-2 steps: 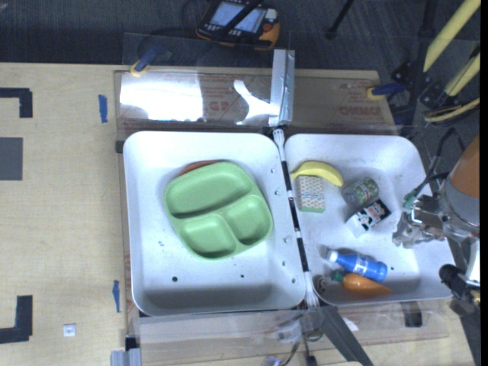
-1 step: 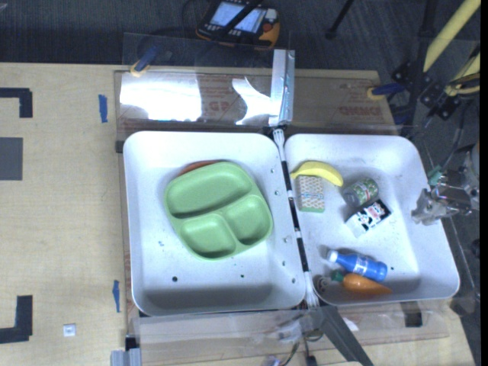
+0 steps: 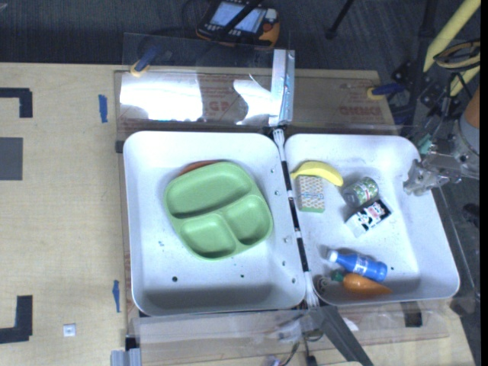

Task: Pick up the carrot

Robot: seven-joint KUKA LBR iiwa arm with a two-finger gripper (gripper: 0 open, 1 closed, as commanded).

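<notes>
In the left white bin [image 3: 145, 227], a green three-compartment plastic tray [image 3: 219, 210] lies flat mid-bin, something orange-red peeking from behind its far edge. Right white bin [image 3: 404, 155]: yellow banana [image 3: 320, 172] touching a small patterned sponge [image 3: 310, 193]; crumpled can [image 3: 361, 191]; black-and-white carton [image 3: 369, 216]. The orange carrot [image 3: 364, 284] lies along the near wall, tucked just under a blue bottle [image 3: 360, 264], probably a crowded pick. Gripper [image 3: 424, 175] hangs over the far-right rim; whether it grips anything, cannot tell.
</notes>
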